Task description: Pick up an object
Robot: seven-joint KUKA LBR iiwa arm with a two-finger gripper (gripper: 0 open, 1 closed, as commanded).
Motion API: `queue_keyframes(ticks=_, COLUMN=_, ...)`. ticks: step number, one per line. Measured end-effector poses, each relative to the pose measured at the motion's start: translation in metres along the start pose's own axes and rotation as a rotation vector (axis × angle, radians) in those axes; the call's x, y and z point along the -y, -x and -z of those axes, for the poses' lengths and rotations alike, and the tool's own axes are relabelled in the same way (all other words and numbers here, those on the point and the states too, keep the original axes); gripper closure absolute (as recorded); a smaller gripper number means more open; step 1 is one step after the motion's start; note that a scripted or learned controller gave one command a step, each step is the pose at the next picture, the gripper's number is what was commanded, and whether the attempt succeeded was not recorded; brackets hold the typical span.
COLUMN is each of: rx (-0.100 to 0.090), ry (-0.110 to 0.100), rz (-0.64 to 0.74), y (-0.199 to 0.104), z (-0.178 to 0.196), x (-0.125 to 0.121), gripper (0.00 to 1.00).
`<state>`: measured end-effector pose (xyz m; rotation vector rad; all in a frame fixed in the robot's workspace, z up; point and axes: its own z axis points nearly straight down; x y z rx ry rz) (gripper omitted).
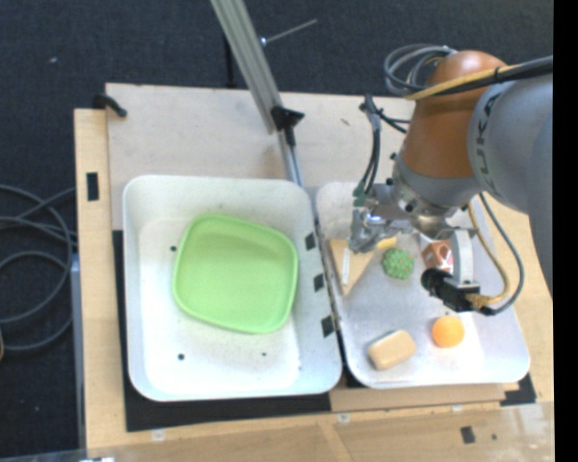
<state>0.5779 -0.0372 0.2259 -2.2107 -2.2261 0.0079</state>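
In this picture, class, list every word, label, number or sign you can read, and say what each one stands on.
"UK": pale raised letters on the grey arm, cut off at the picture's edge, so the word is incomplete.
Nothing readable on the green plate, the two white bins, the green ball, the orange ball or the tan block.

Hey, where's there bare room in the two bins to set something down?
The left bin has bare strips around the green plate, widest along its near edge. In the right bin, the floor between the broccoli, tan block and orange ball is bare. Its far half is crowded by the gripper.
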Motion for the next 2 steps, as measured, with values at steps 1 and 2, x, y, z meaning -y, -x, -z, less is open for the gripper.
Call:
queue_keyframes(ticks=1, rx=0.0, ry=0.002, rz=0.002, y=-0.059, z=0.008, x=0.002, gripper=1.0)
queue_keyframes(ticks=2, rx=0.001, ry=0.0, rz=0.0, y=-0.109, z=-0.003, x=0.003, gripper=1.0)
